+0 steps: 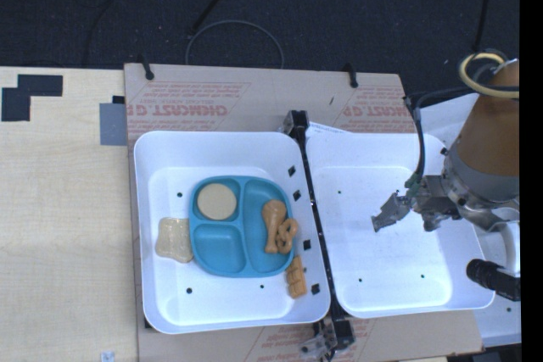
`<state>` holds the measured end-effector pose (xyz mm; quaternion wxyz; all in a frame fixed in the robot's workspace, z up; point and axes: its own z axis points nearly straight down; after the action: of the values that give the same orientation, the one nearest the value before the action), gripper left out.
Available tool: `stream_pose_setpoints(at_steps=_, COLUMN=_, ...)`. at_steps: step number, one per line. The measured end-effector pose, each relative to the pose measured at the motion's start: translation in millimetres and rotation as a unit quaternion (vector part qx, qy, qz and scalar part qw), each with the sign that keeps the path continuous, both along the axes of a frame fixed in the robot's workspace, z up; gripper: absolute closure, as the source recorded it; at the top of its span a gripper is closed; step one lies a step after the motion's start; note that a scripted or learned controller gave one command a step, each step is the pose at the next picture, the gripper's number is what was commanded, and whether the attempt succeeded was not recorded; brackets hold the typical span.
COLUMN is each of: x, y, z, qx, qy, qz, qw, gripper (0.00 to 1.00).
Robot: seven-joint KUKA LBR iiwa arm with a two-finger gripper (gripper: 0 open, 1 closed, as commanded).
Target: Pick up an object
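Note:
My gripper (389, 214) hangs over the right white bin (373, 284), toward its middle right, on the grey and orange arm (488, 148) reaching in from the right. All the objects lie in the left white bin (161, 174), well apart from the gripper. A blue divided plate (222, 250) there holds a round tan disc (215, 201) and a twisted brown pretzel-like piece (278, 225). A pale bread slice (174, 239) lies against the plate's left edge. A small brown chunk (295, 276) rests at the plate's lower right, near the divider.
A black divider rail (310, 216) runs between the two bins. Both bins sit on a cardboard sheet (254, 97) on the bench. A black part (492, 275) of the arm's fittings sticks out at the right bin's lower right corner.

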<state>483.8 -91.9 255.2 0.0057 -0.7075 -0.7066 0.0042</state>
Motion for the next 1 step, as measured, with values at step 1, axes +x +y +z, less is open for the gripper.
stream_pose_setpoints(at_steps=1, x=1.7, y=-0.3, z=5.1, qx=-0.0005, qy=-0.005, qz=0.001, qw=1.0000, gripper=0.00)
